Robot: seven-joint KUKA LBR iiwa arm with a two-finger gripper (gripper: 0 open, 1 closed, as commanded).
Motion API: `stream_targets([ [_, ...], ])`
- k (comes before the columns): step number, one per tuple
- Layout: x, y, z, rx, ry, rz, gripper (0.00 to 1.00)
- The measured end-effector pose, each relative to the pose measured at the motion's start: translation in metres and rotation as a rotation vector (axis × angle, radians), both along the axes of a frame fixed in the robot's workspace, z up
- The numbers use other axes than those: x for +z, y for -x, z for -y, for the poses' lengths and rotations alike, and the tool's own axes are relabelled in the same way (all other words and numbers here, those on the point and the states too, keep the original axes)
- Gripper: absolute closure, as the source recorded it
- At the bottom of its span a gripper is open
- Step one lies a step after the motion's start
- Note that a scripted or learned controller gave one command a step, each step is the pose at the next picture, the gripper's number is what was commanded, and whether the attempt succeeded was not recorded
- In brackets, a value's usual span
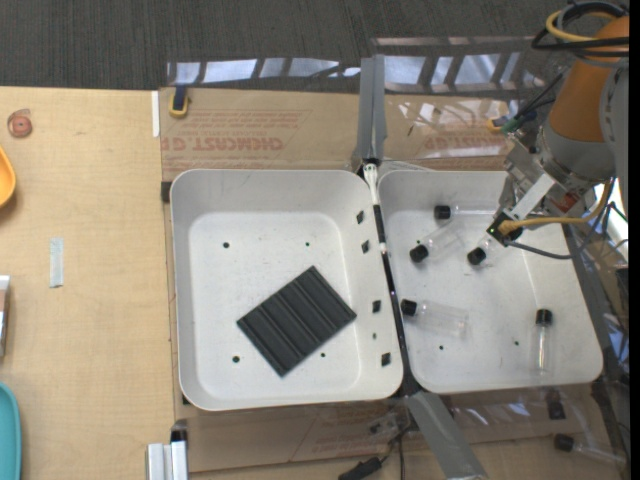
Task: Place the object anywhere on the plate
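Note:
A dark ribbed rectangular plate (297, 320) lies at a slant on the floor of the left bin (200, 268). Several clear vials with black caps lie scattered in the right bin (575, 298): one (452, 211) near the back, one (432, 245) left of centre, a black cap (476, 256) in the middle, one (435, 315) near the left wall, and one (541, 340) at the front right. My gripper (524, 198) hangs over the right bin's back right part, above and right of the middle cap. No vial shows in it.
The bins share a central divider (385, 268) with black clips. Cardboard lies behind and beneath them. A wooden tabletop (80, 268) extends to the left, with small items along its far left edge. A metal frame (450, 68) stands behind the right bin.

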State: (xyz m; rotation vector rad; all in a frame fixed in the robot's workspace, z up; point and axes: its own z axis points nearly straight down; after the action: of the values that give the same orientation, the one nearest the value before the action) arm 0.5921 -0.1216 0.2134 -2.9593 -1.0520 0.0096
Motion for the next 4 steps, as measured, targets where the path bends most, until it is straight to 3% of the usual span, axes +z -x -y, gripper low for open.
stream_targets([
  [1, 0.075, 0.054, -0.060, -0.008, 0.000, 0.001, 1.00],
  [2, 0.075, 0.042, -0.120, -0.151, 0.002, 0.001, 1.00],
  [3, 0.066, 0.067, -0.210, 0.065, 0.000, 0.000, 1.00],
  [4, -0.007, 0.065, -0.278, 0.122, 0.001, 0.000, 1.00],
])
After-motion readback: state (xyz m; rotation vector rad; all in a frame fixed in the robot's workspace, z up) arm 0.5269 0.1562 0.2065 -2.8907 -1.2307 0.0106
